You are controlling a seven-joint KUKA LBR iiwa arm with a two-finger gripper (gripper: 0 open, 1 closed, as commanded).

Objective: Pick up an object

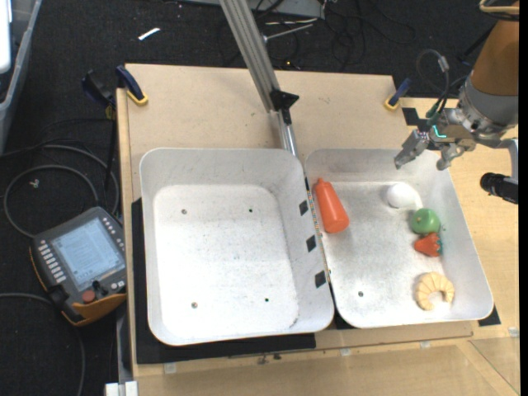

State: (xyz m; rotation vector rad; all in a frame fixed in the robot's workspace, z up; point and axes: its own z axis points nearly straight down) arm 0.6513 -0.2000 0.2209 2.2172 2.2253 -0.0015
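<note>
Overall, I note a wooden bench [206,106] on dark floor, a control pendant [81,261] at its left. My gripper [427,152] hangs with fingers spread wide, holding nothing, over the right bin's [371,299] far edge. That bin holds a carrot [331,206], egg [401,195], green fruit [425,220], strawberry [428,244] and pastry [434,290].

camera view: fixed above, looking down at a slant | range: mid-distance, taking in the whole pale wooden tabletop [214,106] (both shallow white plastic bins [165,172] side by side) | grey-and-orange arm [495,73] enters from right
</note>
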